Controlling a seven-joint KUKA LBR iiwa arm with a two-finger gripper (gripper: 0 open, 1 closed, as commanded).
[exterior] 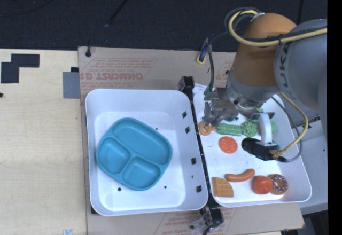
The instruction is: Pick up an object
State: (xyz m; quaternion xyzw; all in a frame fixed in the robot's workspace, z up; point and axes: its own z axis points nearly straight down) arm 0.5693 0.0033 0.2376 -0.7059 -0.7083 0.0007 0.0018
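The arm point(305, 63) reaches in from the right and bends down over the far part of the right bin point(243, 197). Its gripper point(212, 116) hangs low near that bin's left wall. Whether the gripper is spread or pressed together cannot be told from this angle, and nothing can be seen pinched in it.

Just below the gripper, on its near side, a small orange piece point(206, 129) lies on the bin floor close to the left wall. It cannot be told whether the two touch. A long green vegetable point(231, 128) lies just to the right of the orange piece, pointing toward the right. A round red slice point(228, 145) sits a little nearer than the green vegetable.

Along the near edge of the right bin sit four more toys. A tan waffle square point(223, 187) is at the left, with a sausage point(239, 176) just beside it on the far side. A red tomato point(262, 185) follows, touching a sprinkled doughnut point(278, 182) at the right.

The left bin point(107, 101) holds a blue divided plate point(133, 153), lying flat and turned at an angle. Both bins rest on the pale bench point(37, 138).
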